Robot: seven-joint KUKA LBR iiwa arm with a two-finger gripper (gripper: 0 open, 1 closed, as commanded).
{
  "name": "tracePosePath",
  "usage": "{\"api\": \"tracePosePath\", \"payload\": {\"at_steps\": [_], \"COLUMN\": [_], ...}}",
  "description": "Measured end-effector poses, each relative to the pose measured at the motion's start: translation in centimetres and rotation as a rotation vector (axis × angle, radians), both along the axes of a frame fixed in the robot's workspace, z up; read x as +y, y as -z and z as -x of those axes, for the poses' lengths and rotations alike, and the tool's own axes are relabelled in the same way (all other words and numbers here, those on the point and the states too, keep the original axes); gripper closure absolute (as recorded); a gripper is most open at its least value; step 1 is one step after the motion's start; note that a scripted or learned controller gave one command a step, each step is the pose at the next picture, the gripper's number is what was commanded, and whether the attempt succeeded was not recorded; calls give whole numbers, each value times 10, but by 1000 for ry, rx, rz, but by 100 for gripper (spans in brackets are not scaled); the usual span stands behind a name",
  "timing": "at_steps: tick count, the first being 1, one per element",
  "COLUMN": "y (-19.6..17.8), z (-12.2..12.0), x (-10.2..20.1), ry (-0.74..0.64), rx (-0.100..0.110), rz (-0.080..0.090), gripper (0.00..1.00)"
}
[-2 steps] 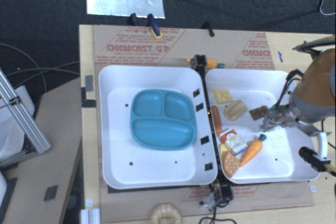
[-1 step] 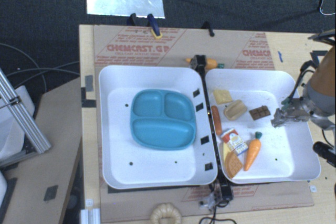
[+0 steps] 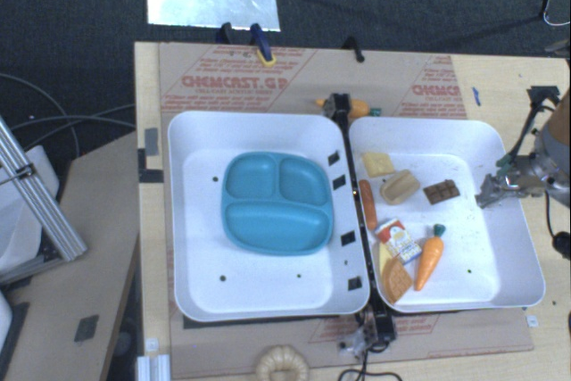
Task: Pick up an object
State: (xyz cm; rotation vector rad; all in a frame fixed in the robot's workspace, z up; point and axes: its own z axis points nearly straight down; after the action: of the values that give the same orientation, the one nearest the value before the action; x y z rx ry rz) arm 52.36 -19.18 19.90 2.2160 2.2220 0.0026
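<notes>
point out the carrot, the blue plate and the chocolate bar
carrot point(image 3: 429, 258), camera view, middle of its orange body
blue plate point(image 3: 275, 202), camera view, ridge between its compartments
chocolate bar point(image 3: 441, 190), camera view, centre of its brown top

A blue three-compartment plastic plate point(image 3: 275, 202) sits in the left shallow white bin point(image 3: 192, 219). In the right shallow white bin point(image 3: 508, 254), an orange toy carrot point(image 3: 429, 256) lies right of a small printed carton point(image 3: 397, 240), and a brown chocolate bar piece point(image 3: 441, 190) lies right of a tan bread roll point(image 3: 400, 186).

Right bin point(image 3: 513, 277) has open floor on its right half; the toy food crowds its left. A blue plate point(image 3: 275, 202) hogs the left bin's point(image 3: 192, 192) middle.
</notes>
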Motion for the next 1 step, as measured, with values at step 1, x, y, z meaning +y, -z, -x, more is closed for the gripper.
{"api": "tracePosePath", "payload": {"at_steps": [1], "y": [-26], "z": [-1], "x": [0], "ry": [-1], "rx": [1], "rz": [-1], "gripper": [100]}}
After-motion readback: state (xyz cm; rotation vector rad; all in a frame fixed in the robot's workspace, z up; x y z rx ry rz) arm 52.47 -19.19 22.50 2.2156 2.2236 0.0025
